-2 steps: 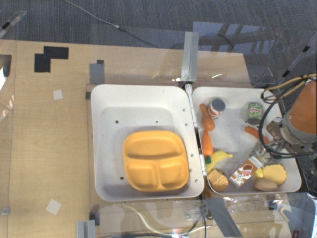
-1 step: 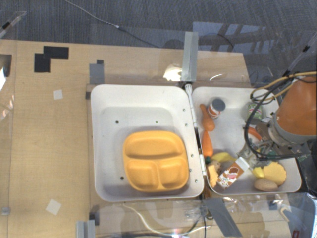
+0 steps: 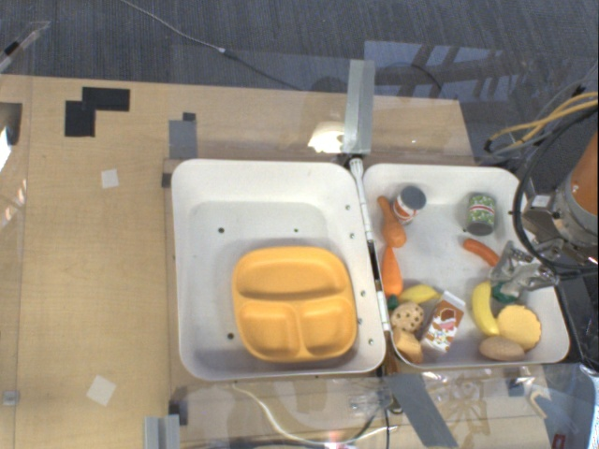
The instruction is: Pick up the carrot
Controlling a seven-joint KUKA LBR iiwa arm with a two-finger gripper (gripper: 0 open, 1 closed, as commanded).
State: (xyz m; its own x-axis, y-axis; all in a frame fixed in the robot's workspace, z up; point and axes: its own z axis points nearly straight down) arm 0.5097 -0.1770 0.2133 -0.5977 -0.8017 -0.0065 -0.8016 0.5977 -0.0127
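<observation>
Camera view shows the claw (image 3: 510, 274) above the right bin (image 3: 440, 241), holding nothing, well apart from the carrot (image 3: 391, 271).

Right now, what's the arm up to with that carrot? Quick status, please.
Gripper over right bin's right side, holding nothing. Carrot by the divider, untouched. Cookie just below it.

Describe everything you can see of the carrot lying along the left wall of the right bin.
The carrot is an orange, tapered toy, plastic by its look, with a small green top at its lower end. It lies flat on the right bin's floor, lengthwise beside the left wall, narrow tip pointing up the picture. Its tip meets a sausage above it; a cookie sits just below. The end effector is well away, across the bin.
</observation>
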